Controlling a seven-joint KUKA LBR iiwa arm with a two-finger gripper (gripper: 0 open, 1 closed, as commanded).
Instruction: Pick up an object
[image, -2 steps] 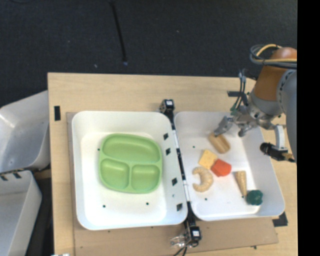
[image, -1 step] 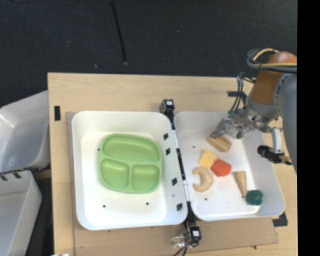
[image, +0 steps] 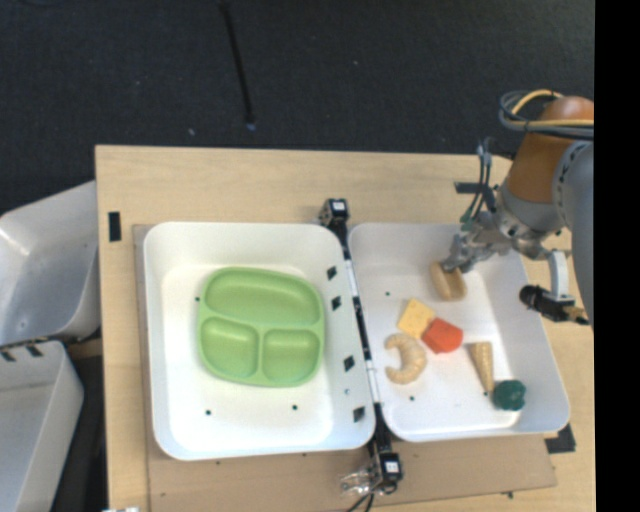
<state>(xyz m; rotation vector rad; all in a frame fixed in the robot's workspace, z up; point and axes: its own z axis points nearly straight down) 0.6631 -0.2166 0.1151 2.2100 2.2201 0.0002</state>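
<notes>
Tool (image: 462, 256) above a tan block (image: 448, 281) near the right bin's (image: 530, 385) far edge.
Blurred; I cannot tell its grip state.

A light wooden counter (image: 250, 185) stands on a dark, speckled carpet floor (image: 120, 70). A thin black cable (image: 238, 70) runs across the floor above the counter. White plastic containers (image: 40, 270) sit just beside the counter's left edge, under even lighting.
</notes>
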